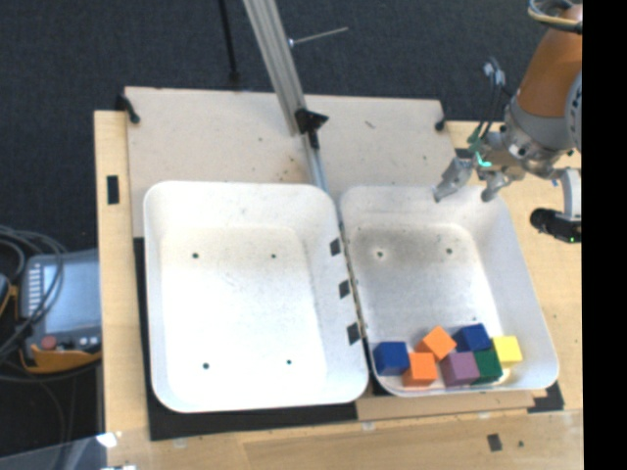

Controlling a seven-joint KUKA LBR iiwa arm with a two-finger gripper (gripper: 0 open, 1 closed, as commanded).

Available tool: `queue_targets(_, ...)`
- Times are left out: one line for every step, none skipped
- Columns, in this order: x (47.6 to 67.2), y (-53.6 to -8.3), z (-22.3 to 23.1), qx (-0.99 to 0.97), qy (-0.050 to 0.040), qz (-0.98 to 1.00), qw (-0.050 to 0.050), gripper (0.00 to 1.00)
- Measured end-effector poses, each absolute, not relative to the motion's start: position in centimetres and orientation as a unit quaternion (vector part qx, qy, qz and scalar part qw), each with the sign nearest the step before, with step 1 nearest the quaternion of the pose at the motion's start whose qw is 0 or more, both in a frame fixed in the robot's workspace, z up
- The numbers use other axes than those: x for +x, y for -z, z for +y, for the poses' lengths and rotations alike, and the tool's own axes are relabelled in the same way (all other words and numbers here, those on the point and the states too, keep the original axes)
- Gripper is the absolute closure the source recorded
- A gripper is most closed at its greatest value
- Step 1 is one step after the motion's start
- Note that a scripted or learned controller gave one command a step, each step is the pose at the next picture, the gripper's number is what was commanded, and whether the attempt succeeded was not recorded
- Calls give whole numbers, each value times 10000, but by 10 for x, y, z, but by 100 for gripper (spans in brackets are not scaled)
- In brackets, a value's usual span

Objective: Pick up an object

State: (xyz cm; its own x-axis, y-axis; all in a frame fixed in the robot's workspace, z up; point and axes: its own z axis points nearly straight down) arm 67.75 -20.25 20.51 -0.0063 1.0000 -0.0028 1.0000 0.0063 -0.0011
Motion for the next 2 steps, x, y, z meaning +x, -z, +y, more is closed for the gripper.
queue_targets(670, -146, -206, 7071, 19, 7071, -5, 0)
queue_targets(670, -95, -207, 7059, 15, 7083, -1, 0)
